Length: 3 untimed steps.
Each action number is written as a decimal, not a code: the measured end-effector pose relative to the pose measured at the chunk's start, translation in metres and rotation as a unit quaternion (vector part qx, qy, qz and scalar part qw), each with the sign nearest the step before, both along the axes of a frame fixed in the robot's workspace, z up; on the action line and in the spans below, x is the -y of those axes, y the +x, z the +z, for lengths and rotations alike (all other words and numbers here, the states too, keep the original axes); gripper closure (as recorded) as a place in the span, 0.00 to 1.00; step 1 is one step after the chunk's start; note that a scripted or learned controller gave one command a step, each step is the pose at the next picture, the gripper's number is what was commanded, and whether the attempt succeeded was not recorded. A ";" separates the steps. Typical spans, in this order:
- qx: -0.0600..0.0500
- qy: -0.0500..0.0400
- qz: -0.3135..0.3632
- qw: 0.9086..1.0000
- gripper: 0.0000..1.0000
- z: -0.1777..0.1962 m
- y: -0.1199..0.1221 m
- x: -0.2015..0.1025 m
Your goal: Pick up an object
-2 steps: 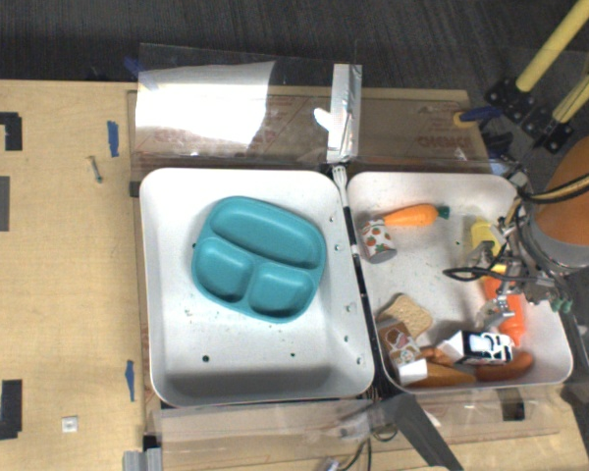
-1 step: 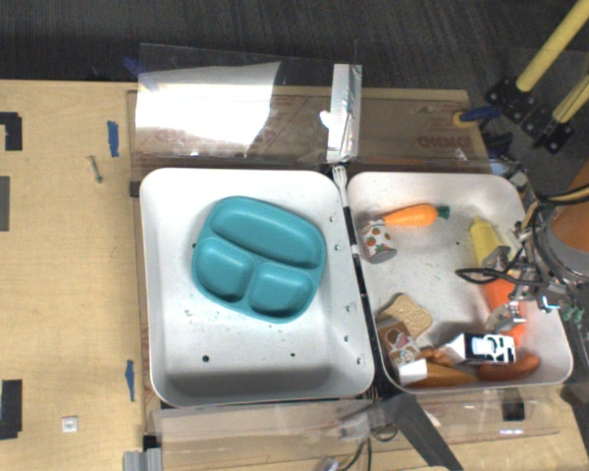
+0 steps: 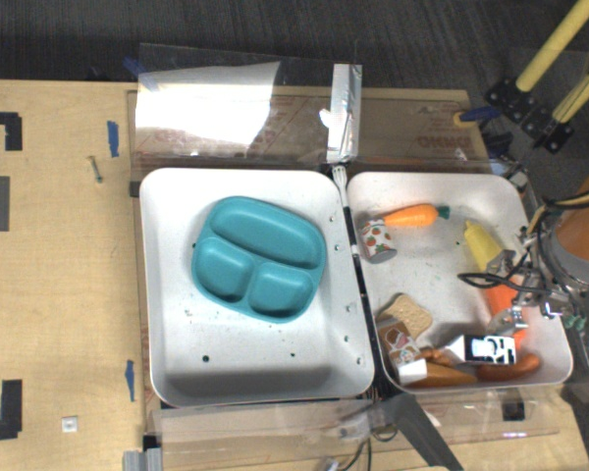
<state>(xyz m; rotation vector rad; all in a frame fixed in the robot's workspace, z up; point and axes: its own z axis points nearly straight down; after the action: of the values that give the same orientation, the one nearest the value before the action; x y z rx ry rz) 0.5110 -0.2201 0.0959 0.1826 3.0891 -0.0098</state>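
While claw (image 3: 511, 297) hovers nearby, carrot (image 3: 412, 217) lies crosswise; tip left.

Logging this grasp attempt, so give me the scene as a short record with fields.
left bin: holds a teal divided plate, three compartments, lying near the middle
right bin: holds a toy carrot, a small printed cup, a yellow piece, a cracker-like piece and a sausage-like piece
arm: reaches in over the right bin's right edge
claw: low among cables over the bin's right side
grasp: cannot tell
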 end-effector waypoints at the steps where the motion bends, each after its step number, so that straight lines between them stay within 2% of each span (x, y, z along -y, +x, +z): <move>1: -0.001 -0.001 -0.027 1.000 0.00 0.000 -0.002 -0.008; 2: -0.015 0.006 -0.054 0.998 0.00 -0.007 0.009 -0.002; 3: -0.011 0.004 -0.053 0.999 1.00 0.005 0.012 -0.002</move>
<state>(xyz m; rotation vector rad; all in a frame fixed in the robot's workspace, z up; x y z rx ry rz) 0.5226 -0.2179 0.1013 0.3494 3.0974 -0.0022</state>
